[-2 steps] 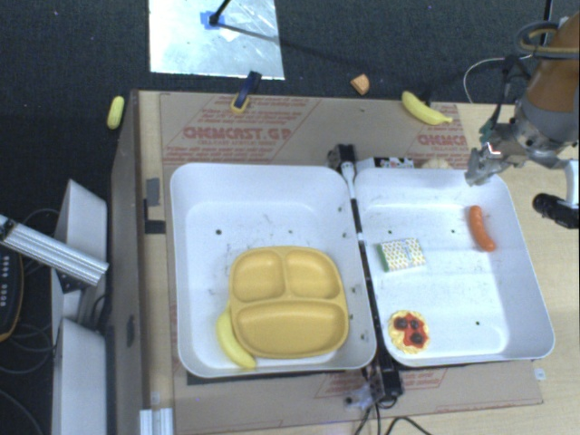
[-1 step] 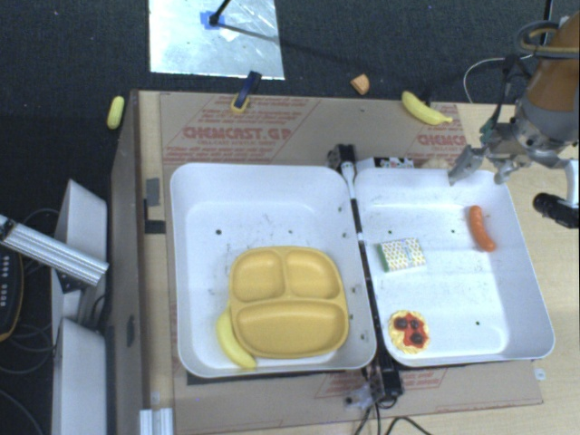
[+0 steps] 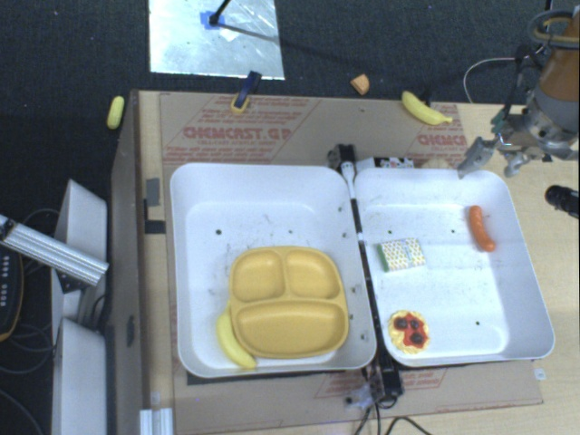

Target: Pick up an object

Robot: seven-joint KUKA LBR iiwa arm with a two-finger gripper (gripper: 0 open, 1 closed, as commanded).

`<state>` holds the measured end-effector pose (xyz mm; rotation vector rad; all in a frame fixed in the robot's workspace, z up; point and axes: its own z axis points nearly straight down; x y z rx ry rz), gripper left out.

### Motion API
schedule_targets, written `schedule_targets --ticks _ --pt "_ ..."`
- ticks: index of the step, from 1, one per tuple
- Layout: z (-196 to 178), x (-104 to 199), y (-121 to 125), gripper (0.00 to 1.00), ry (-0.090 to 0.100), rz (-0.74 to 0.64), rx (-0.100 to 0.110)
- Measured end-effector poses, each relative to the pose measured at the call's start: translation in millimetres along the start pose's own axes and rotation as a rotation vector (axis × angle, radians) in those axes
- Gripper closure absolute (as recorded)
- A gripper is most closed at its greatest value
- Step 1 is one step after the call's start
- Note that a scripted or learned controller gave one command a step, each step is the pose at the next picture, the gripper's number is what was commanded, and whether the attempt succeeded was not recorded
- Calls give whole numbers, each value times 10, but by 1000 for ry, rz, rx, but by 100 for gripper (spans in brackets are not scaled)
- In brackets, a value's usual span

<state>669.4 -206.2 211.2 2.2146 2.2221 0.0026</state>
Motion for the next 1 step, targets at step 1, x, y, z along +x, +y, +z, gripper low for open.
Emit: schedule_targets --ticks 1 --pt "-85 -1 -1 0 0 -1 0"
